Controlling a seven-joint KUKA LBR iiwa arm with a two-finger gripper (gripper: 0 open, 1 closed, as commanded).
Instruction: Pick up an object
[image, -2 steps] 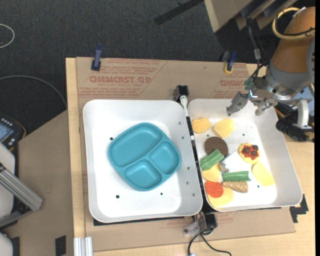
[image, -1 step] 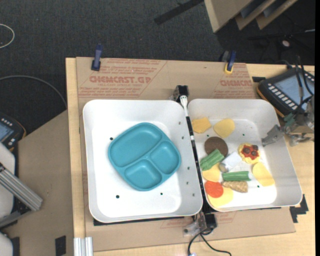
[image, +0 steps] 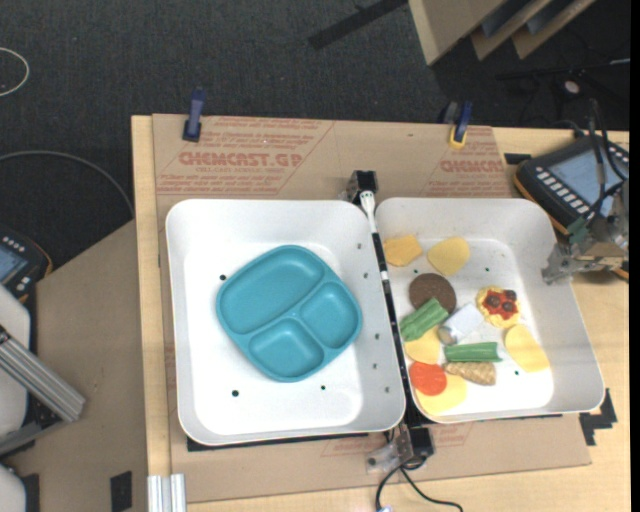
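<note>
The right bin (image: 560, 395) holds several toy food pieces. Among them are a brown round cookie (image: 431, 291), a green pod (image: 424, 320), a red tomato slice (image: 429, 378), a small pizza piece with red dots (image: 498, 305) and yellow pieces such as one (image: 449, 255) near the back. My gripper (image: 568, 262) hangs at the right rim of this bin, beside the food and touching none of it. Nothing shows in its grasp.
A blue divided plate (image: 288, 312) lies in the left bin (image: 190, 380). Black clips (image: 364, 186) join the bins at the back and front. A dark pendant with a screen (image: 572, 182) rests on the bench at the back right, with cables above the gripper.
</note>
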